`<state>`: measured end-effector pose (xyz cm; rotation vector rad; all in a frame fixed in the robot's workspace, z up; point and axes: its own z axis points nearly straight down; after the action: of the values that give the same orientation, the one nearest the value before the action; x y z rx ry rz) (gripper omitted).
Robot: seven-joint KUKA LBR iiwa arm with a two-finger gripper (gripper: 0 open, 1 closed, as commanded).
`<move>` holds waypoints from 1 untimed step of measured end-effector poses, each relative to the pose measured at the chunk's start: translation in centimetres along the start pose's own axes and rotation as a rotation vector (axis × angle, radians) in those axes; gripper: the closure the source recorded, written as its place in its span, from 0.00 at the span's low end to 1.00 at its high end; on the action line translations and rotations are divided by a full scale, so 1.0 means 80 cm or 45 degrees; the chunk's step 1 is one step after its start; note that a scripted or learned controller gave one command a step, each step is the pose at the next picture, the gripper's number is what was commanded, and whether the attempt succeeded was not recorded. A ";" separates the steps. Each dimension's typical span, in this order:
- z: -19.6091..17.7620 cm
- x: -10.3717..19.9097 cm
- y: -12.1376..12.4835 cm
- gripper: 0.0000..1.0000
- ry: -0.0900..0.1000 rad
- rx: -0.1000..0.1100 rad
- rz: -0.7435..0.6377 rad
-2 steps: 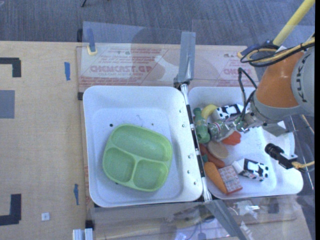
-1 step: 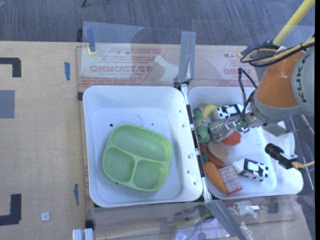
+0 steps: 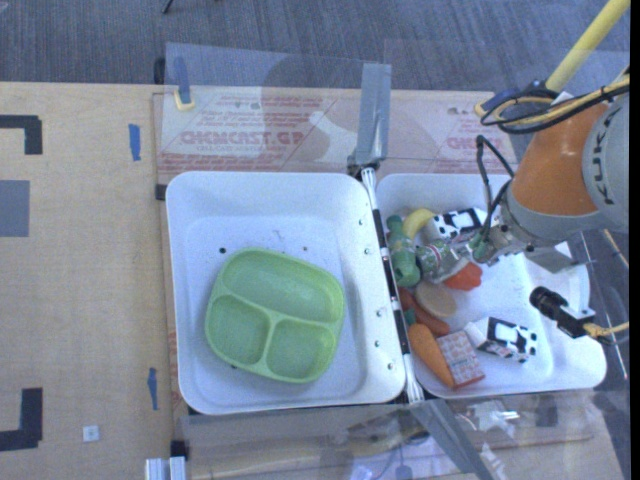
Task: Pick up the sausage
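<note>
Wooden surface (image 3: 80,268) carries two bins; pincer (image 3: 478,250) state indeterminable; sausage (image 3: 430,318) judged light, smooth, best gripped midway.

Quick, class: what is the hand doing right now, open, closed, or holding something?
Hand: down in the right bin among the toy foods; open or closed cannot be told from this view, and no item shows between its fingers.

arm (image 3: 575,168) cut off at right edge
</note>
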<state>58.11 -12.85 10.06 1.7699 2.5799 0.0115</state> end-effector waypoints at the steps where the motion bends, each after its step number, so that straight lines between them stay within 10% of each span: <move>1: 0.000 0.000 0.000 0.00 0.000 0.000 0.000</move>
<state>58.11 -12.85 10.06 1.7699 2.5799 0.0115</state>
